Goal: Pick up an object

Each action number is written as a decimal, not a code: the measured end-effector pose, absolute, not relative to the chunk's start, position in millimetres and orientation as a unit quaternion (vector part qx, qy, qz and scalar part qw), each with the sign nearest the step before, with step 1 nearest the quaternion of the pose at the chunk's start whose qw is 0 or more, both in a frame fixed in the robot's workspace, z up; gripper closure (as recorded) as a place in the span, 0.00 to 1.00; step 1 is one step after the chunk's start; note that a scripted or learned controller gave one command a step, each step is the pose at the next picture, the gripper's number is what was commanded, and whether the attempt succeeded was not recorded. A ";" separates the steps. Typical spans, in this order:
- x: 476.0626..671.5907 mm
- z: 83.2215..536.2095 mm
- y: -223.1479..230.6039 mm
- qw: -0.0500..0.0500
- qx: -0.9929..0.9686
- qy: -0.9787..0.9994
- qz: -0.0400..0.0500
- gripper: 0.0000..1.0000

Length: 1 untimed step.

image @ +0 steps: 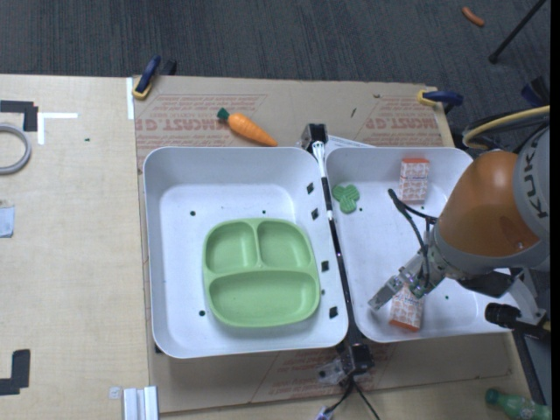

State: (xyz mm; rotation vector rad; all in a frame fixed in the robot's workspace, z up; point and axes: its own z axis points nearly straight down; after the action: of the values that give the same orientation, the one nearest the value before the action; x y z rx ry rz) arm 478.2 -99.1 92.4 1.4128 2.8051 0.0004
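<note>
A pale wooden bench (70,261) filled the lower view, with a brown cardboard sheet (289,112) laid across it. Beyond the bench's far edge lay dark grey carpet (262,16). Blue clamps (147,75) gripped the cardboard's far corners. Black tape marks (19,112) sat on the bench's left side.

Left of the right bin (455,324): left bin (166,234) holding divided plate (261,274). Behind: carrot (248,127). Inside: two cartons (414,179) (406,311).

Small orange-and-white carton (406,310), tilted, near right bin's (385,332) front edge
</note>
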 end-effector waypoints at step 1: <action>534.5 192.3 -60.2 0.001 0.626 0.780 0.000 0.00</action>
State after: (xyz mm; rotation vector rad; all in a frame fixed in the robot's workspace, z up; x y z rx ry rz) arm 534.5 -60.2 192.3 1.9644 2.4497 -0.0002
